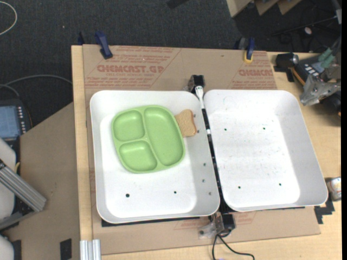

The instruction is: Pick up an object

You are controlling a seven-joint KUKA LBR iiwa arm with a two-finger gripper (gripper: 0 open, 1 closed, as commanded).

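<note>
Well, the pincer [317, 89] sits outside the bins, just beyond the right bin's [260, 145] far corner; whether it is released or clenched I cannot tell. Both candidates lie well away from it, across that whole bin toward the view's left, in the left bin [152, 199]: one green plate [147, 140] and one tan piece [186, 123] touching the plate's nearer rim, its long axis roughly up-down in view. Two bins, two objects.

I see a smooth, slightly glossy green plastic plate [148, 139], a rough tan cracker-like piece [186, 123], matt white plastic bins [108, 199], brown cardboard bench sheet [162, 69]
</note>
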